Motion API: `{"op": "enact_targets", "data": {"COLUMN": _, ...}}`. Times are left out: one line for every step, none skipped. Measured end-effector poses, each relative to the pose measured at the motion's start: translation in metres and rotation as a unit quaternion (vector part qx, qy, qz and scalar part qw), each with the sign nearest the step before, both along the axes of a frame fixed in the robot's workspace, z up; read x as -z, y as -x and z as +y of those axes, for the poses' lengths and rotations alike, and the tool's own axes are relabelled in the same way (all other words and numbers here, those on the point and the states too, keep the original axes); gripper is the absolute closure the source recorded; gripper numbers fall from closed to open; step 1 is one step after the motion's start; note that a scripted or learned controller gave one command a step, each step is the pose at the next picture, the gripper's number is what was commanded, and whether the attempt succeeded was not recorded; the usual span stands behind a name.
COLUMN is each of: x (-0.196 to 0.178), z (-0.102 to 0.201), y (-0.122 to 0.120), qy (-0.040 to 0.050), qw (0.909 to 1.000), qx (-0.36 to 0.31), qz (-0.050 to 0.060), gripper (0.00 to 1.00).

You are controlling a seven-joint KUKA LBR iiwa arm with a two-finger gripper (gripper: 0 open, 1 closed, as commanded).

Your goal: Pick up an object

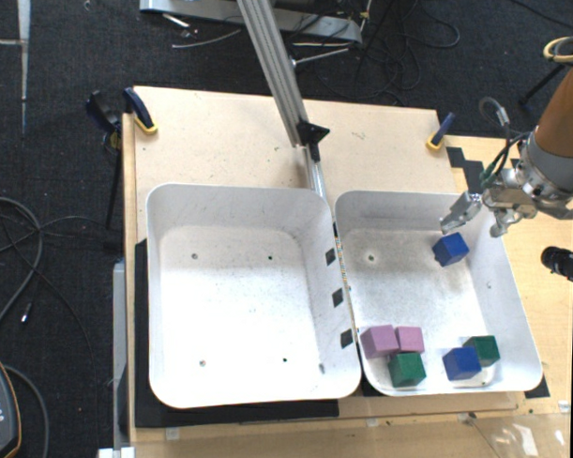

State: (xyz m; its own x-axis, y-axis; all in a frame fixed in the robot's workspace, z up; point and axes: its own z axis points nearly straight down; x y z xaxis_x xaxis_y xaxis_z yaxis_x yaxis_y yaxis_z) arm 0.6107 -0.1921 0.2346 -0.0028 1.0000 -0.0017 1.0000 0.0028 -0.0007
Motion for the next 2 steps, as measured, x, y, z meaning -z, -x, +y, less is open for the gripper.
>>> {"op": "enact_targets", "data": {"x": 0.018, "z": 0.043, "y": 0.027, "qy": -0.0015, "qw": 1.0000, "qx": -0.001, "qz": 0.001, "gripper": 0.00}}
{"op": "enact_targets", "data": {"x": 0.066, "z": -0.026, "y": 0.046, "qy": -0.0006, "qw": 1.0000, "qx": 0.004, "qz": 0.002, "gripper": 0.00}}
